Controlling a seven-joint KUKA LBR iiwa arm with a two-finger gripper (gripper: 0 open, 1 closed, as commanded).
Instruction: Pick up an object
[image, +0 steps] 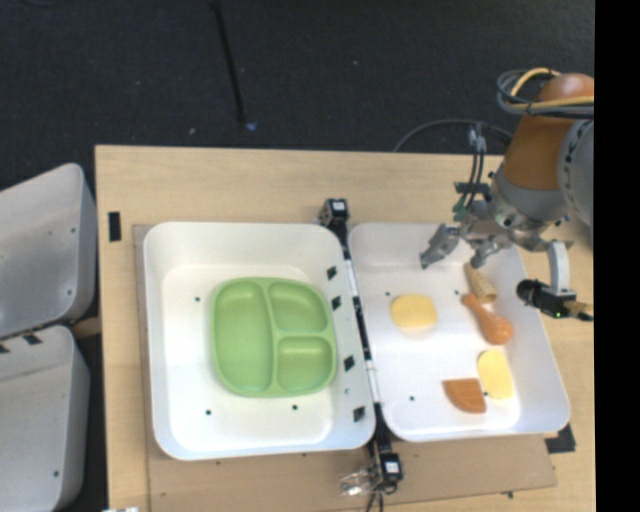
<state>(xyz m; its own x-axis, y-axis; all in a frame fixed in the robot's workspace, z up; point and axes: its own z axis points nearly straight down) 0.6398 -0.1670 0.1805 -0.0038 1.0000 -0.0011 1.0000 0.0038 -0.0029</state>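
While the grey two-finger end effector (459, 250) hung fingers apart, holding nothing, above the shallow white right bin (400, 405), it sat near the orange carrot-shaped toy (486, 310), probably its target.

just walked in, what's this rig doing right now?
The KUKA arm's gripper hangs over the far part of the right bin, fingers spread and holding nothing. Below it lie a pale yellow round piece, an orange carrot-like piece, a yellow block and an orange wedge. The left bin holds a green divided plate. No pick made yet.
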